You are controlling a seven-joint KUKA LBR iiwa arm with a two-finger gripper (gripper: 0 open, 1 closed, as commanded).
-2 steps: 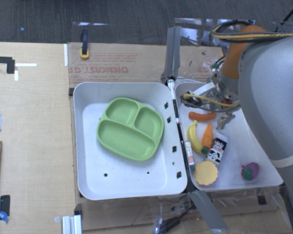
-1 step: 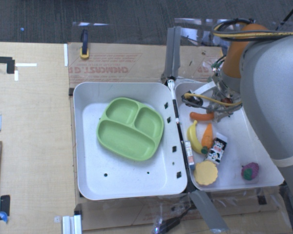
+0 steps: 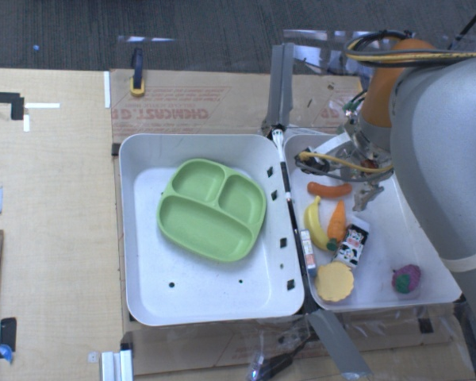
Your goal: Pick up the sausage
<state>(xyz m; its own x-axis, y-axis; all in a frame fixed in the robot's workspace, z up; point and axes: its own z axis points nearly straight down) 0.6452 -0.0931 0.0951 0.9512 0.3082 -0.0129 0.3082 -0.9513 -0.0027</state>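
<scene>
The small orange-red sausage (image 3: 329, 188) is lying in the right white bin (image 3: 428, 288), just under the grey metal gripper (image 3: 357, 169) (I cannot tell its fingers' state). Mirrored "CHEMCAST" print is showing on the brown cardboard sheet (image 3: 182, 101).

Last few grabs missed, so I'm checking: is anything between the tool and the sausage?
Nothing visible is. The tool sits in the right bin, just above and right of the sausage. The banana and carrot lie on the sausage's far side, below it in the view.

Grey arm (image 3: 440, 133), hand (image 3: 363, 182) low
</scene>
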